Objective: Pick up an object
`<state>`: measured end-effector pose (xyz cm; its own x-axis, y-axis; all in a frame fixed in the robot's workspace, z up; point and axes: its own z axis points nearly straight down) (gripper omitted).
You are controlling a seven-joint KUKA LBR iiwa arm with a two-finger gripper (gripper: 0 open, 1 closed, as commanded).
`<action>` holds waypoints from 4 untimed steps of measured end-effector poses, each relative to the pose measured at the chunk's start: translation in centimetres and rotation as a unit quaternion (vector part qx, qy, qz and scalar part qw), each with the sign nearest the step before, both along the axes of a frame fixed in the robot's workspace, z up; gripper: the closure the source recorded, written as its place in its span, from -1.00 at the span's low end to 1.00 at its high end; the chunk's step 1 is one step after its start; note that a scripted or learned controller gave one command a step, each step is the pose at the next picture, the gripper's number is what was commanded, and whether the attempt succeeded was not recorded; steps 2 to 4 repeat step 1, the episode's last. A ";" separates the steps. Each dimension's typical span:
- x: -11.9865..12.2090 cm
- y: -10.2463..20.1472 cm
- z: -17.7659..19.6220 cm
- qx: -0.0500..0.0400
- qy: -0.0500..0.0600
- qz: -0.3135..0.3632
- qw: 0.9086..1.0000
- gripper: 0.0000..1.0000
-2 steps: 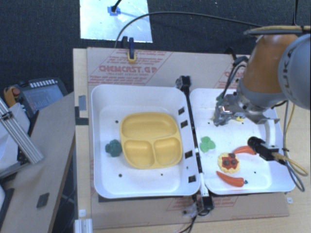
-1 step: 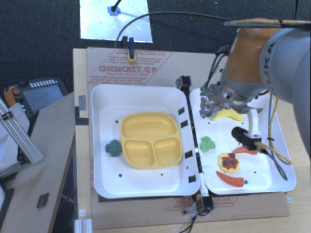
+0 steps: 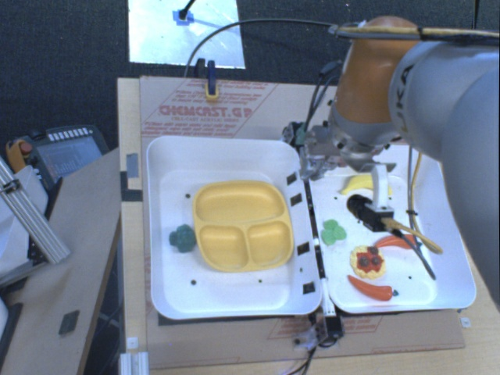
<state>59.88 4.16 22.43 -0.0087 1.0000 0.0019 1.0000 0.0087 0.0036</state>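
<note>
Red pepper [image 3: 371,288] sat lowest in frame, near front rim of right bin [image 3: 449,276]. Gripper [image 3: 319,161] hung over upper left corner of that bin, right by divider. Couldn't tell open or closed tbh. Likeliest target was banana [image 3: 358,183], upper middle of right bin, just beside gripper. Probably light hard plastic, slick and curved, so pinch across middle. Wall close on left, open floor toward right. Left bin [image 3: 168,287] had yellow plate [image 3: 238,225], broccoli [image 3: 183,238].
</note>
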 end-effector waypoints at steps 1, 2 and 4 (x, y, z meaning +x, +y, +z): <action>1.7 5.2 1.1 0.000 0.000 0.000 1.000 1.00; 1.7 5.2 1.1 0.000 0.000 0.000 1.000 1.00; 1.7 5.2 1.1 0.000 0.000 0.000 1.000 1.00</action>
